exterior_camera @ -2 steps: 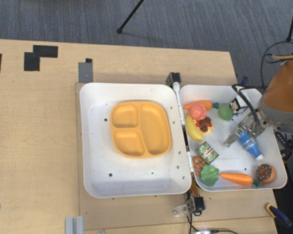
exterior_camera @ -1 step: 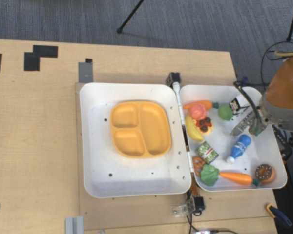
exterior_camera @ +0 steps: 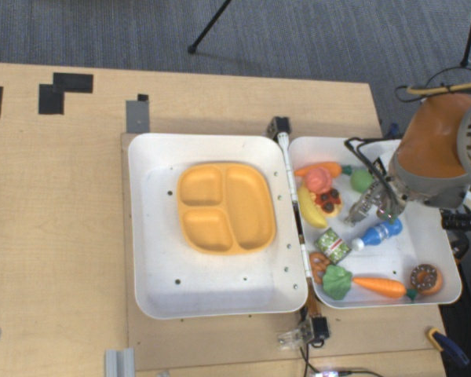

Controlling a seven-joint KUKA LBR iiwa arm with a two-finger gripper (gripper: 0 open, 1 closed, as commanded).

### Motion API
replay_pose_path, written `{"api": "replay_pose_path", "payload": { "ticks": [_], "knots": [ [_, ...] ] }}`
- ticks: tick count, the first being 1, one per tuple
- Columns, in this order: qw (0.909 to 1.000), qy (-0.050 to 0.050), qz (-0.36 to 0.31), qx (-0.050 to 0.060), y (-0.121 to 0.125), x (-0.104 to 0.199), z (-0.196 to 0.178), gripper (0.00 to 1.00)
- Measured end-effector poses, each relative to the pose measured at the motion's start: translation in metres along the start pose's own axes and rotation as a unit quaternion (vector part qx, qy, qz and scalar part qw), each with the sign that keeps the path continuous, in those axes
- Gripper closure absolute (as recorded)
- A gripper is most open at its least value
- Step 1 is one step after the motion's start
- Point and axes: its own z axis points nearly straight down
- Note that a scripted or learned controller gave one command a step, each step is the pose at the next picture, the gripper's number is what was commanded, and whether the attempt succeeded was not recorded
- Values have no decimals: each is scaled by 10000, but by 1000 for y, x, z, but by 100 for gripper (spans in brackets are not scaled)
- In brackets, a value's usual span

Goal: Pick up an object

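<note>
Nothing's been picked up yet, as far as I can tell — the gripper (exterior_camera: 374, 204) is down in the right bin (exterior_camera: 447, 289), just above the blue bottle (exterior_camera: 381, 233), with its fingers spread a bit and nothing between them. The carrot (exterior_camera: 379, 287), banana (exterior_camera: 312, 209) and the rest all lie loose. The whole grab and lift is left.

Grey carpet floor (exterior_camera: 141, 14) — wooden bench (exterior_camera: 55, 226)
</note>
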Motion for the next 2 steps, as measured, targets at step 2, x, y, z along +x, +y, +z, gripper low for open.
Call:
{"api": "replay_pose_path", "payload": {
  "ticks": [2],
  "knots": [
    [9985,47,539,18,23,-76,4,0]
  ]
}}
